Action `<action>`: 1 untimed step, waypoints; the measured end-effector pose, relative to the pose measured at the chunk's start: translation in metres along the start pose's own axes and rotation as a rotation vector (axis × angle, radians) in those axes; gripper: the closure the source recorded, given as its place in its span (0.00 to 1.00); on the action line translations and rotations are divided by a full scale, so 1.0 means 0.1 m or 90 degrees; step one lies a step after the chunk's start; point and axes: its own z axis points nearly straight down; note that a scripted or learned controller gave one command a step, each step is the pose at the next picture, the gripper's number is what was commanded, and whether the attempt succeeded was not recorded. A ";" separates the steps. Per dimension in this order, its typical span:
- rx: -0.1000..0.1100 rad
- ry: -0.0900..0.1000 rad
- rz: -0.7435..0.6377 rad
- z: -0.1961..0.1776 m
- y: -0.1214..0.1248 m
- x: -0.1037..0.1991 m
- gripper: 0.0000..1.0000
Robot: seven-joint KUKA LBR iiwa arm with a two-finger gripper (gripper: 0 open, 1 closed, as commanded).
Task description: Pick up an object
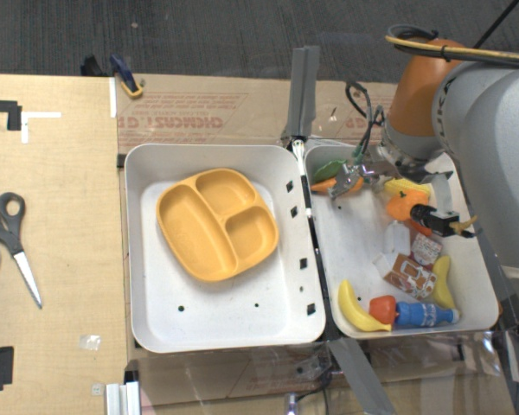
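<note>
Nearest you, along the front of the right bin (476, 271), lie a yellow banana (356, 311), a red-capped blue bottle (415, 314) and a brown snack packet (411, 273). The banana looks light, smooth and curved; take it across its thick middle, where it is least likely to roll. The packet would crumple and slip. In the left bin (138, 258) sits a stiff orange divided plate (218, 223). Farthest back, the gripper (350, 178) hangs low in the right bin's far corner over an orange carrot-like toy (325, 183) beside something green (329, 169). You cannot tell how wide its pincer stands or whether it grips anything.
</note>
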 end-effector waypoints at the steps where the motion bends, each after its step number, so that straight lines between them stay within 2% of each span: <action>1: 0.002 0.002 0.113 0.02 -0.94 -0.36 0.00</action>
